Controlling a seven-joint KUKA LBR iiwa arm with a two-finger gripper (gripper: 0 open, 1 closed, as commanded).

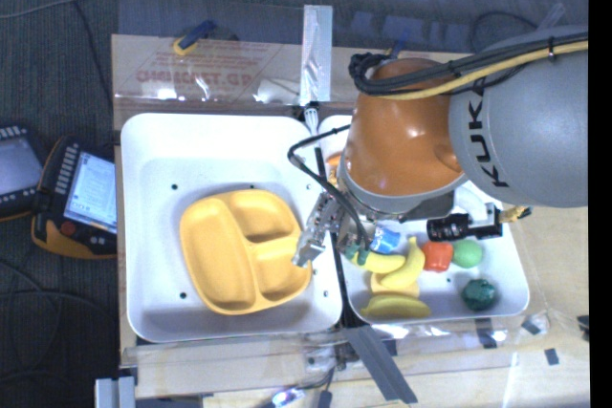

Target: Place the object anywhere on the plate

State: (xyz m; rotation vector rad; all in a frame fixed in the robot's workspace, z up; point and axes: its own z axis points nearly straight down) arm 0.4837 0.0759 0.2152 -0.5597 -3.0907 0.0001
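Note:
A yellow divided plate (244, 248) lies in the left white bin (153, 186). My gripper (314, 242) hangs over the plate's right rim, by the wall between the two bins. I see nothing in its grip from this angle. The arm's orange band (397, 143) and grey body cover the upper part of the right bin. Toy foods lie in the right bin: a yellow banana (402, 270), a second yellow piece (394, 306), a red piece (437, 256), a light green ball (468, 253), a dark green piece (479, 292) and a blue item (387, 237).
The right bin (512, 301) is crowded along its lower half. Black cables (311, 158) run from the wrist down across the bin divider. A handheld pendant (76, 201) lies left of the bins. A cardboard sheet (210, 62) lies behind the left bin.

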